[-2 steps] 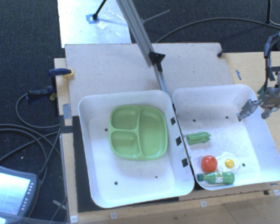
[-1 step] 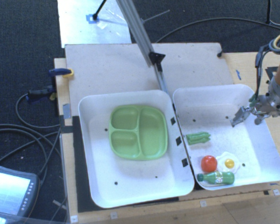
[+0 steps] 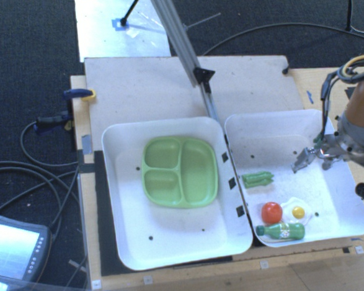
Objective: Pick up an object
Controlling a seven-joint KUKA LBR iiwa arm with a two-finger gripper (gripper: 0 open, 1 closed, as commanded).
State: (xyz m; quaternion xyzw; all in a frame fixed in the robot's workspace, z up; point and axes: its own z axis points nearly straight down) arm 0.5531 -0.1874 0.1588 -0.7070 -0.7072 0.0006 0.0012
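Left bin [image 3: 126,195]: shallow white tray, centre-left of frame; holds 1 item.
Green plate [image 3: 180,172]: light green, 3 compartments, lies flat in upper-middle of left bin; compartments look bare.
Right bin [image 3: 274,129]: shallow white tray, centre-right of frame, edge-to-edge w/ left bin; holds 4 items, all in its lower-left half.
Green pod [image 3: 258,179]: small dark-green veg-shaped toy, lies horiz. near left wall of right bin, mid-height.
Red ball [image 3: 272,212]: round red-orange item, tomato-like, below green pod, apart from it.
Fried egg [image 3: 296,211]: white flat toy w/ yellow centre, just beside red ball on its right.
Green bottle [image 3: 281,230]: small bottle w/ white label, lies on its side along lower edge of right bin, just below red ball and fried egg; cap end points left.
Arm [image 3: 361,107]: grey w/ orange band, enters at right edge of frame, over right bin's right side.
Gripper [image 3: 307,160]: above right-centre of right bin, pointing left; fingers look slightly apart, nothing between them; well apart from all 4 items.
Bench [image 3: 165,87]: pale board under both bins.
Pendant [image 3: 15,243]: grey handheld unit w/ lit screen, lower left of frame, on floor w/ cables.
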